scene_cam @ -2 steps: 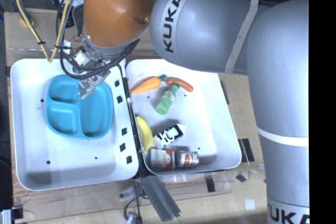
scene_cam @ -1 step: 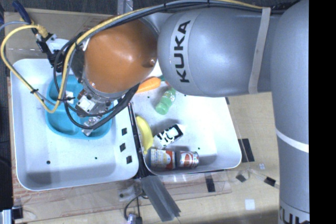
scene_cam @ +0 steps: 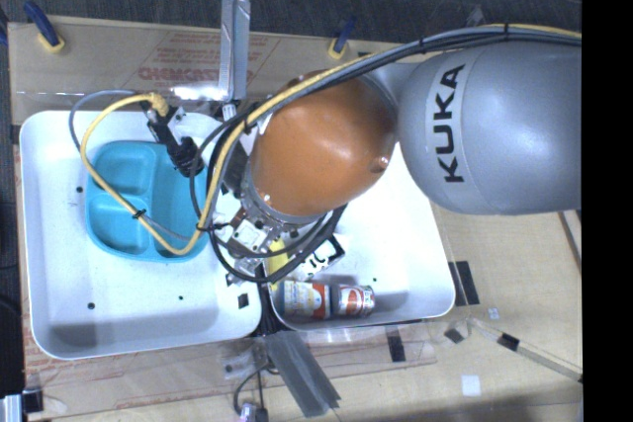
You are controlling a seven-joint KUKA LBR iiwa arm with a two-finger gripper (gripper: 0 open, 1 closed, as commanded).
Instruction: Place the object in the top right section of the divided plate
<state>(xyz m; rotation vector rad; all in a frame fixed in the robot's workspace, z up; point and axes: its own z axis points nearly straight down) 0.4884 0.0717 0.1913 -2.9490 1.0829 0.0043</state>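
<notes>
A blue divided plate [scene_cam: 134, 198] lies in the left white bin [scene_cam: 59, 311], toward its upper middle, with a yellow cable looping over it. A small bottle [scene_cam: 326, 299] with a red and white label lies on its side near the front edge of the right bin [scene_cam: 430, 287]. The arm's orange band [scene_cam: 316, 148] and grey body [scene_cam: 495, 128] hang over the divide between the bins and cover much of the right bin. The gripper [scene_cam: 259, 247] points down below the orange band, near the bins' shared wall, just above the bottle; cables and the wrist hide its tips.
Black and yellow cables [scene_cam: 173, 148] trail from the wrist across the left bin's upper part. A metal post [scene_cam: 234, 44] stands behind the bins. Blue clamps [scene_cam: 45, 27] sit on the cardboard at the back. A grey bracket [scene_cam: 302, 371] lies in front of the bins.
</notes>
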